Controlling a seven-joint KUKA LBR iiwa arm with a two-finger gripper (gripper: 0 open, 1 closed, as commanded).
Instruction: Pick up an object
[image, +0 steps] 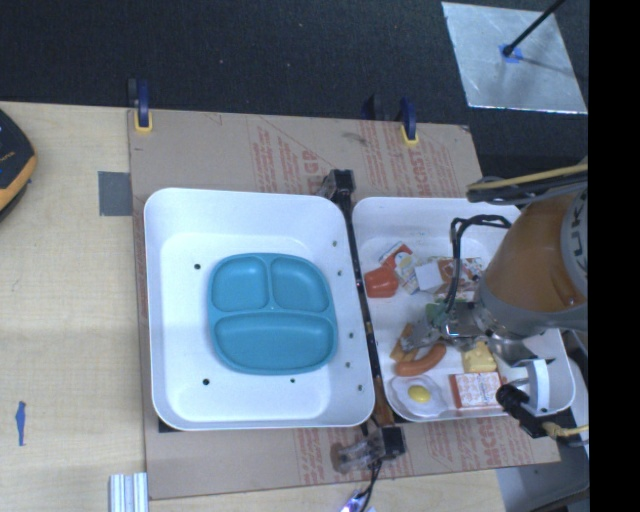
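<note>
White bins sit side by side; toy food fills the right bin (372, 225), a fried egg (420, 393) nearest its front. Your gripper (447, 325) hovers over the pile (grip state unclear); centre on one piece before descending

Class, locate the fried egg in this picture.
The fried egg lies in the right bin, at its near-left corner, just left of a red-and-white packet.

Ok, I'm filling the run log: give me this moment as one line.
arm: over right bin | tool: low among food items | left bin: blue divided plate | grasp: unconfirmed
</note>
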